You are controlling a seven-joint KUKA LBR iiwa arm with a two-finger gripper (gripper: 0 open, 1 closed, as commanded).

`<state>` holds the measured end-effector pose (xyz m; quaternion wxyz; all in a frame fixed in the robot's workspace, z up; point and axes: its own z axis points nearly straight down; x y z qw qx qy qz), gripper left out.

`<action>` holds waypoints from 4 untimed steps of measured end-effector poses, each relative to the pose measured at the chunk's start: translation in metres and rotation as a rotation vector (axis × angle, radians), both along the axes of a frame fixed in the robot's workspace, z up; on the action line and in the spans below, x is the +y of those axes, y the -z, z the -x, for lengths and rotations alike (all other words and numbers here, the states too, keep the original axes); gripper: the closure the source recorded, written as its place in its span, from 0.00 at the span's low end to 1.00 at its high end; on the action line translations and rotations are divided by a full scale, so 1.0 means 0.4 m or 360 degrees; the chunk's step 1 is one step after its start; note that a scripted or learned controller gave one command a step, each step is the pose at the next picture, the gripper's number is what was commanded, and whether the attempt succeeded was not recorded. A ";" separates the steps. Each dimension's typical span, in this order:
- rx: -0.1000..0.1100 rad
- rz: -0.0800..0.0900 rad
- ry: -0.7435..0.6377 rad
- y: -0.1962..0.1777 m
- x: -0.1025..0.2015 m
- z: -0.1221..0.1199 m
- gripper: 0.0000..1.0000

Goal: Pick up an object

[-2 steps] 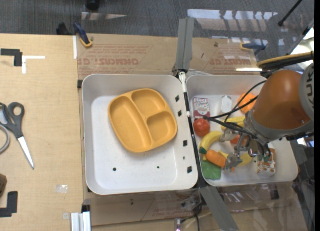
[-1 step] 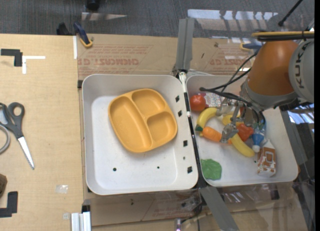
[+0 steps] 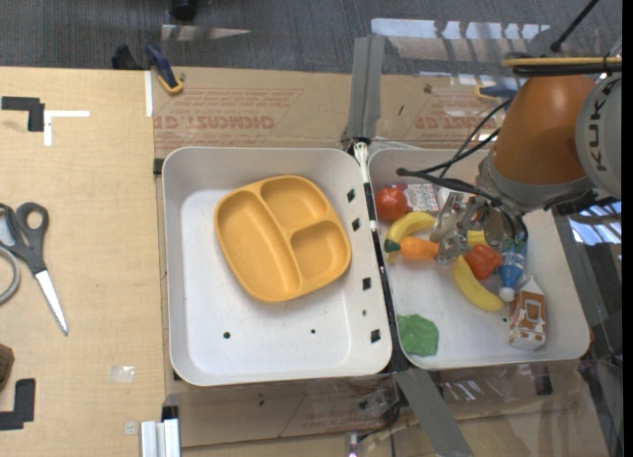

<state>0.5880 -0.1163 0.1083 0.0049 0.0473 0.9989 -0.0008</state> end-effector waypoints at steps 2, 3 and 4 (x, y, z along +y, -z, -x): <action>0.0009 -0.0004 0.0286 -0.286 0.181 0.135 1.00; 0.0013 -0.0005 0.0643 0.031 0.020 0.275 1.00; 0.0012 -0.0007 0.0718 -0.208 0.148 0.273 1.00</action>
